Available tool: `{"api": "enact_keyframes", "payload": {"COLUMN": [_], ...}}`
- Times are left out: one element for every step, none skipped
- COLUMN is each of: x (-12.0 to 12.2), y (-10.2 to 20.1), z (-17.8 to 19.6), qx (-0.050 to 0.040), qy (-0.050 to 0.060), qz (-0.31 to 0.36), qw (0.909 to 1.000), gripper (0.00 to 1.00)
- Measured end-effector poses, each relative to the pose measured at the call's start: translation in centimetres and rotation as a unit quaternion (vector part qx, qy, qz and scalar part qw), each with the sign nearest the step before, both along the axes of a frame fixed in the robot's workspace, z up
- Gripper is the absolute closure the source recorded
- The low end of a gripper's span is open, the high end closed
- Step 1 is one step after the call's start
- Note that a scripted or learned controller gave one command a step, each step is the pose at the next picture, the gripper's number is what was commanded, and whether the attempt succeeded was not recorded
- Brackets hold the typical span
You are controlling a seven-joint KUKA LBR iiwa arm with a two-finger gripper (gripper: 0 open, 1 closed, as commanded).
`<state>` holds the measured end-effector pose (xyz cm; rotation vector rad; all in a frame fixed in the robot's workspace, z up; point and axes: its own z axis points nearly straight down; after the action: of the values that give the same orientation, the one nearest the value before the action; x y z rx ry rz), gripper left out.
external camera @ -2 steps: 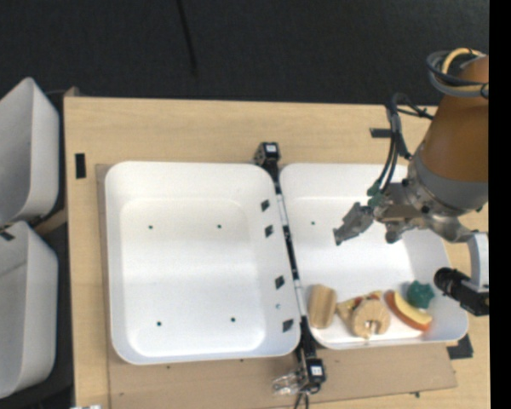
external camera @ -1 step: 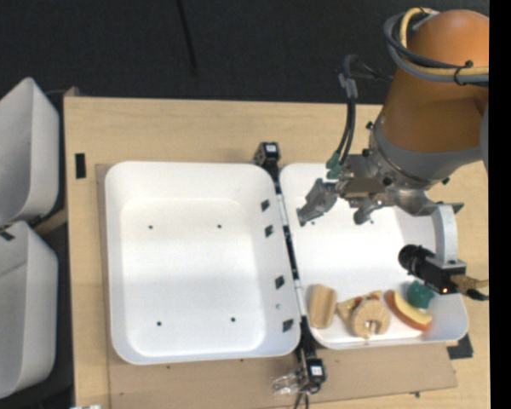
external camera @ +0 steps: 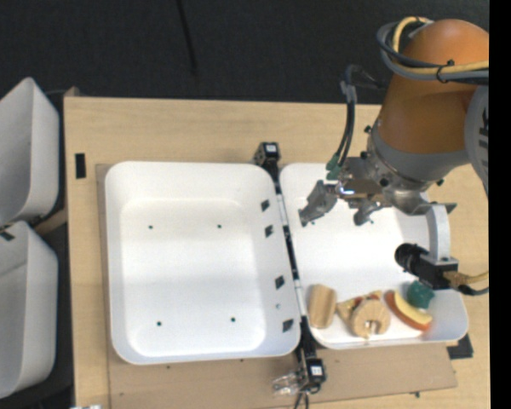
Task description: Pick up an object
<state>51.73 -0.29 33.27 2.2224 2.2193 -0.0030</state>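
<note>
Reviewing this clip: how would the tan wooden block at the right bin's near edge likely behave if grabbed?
The tan block looks solid, so probably stiff and light. Its rounded top may let fingers slip. It sits close against the bin's wall, likely leaving little room on that side.

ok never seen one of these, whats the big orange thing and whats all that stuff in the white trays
The orange and grey bulk is a robot arm, seen from a single camera fixed above the bench, looking down at a slant. Its gripper, a two-finger claw, hangs over the right bin with nothing between its fingers. Two shallow white bins sit side by side on a wooden bench. Along the right bin's near edge lie a tan block, a light wooden piece and what looks like a toy apple slice. The left bin is beside it.
</note>
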Motion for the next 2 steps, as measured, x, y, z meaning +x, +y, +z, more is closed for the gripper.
{"api": "enact_keyframes", "payload": {"x": [2.75, 2.68], "y": [5.55, 5.15], "z": [2.56, 3.49], "qx": [0.0014, 0.0002], "qy": [-0.003, -0.002], "qz": [0.004, 0.004], "qw": [1.0, 1.0], "gripper": [0.0, 1.0]}}
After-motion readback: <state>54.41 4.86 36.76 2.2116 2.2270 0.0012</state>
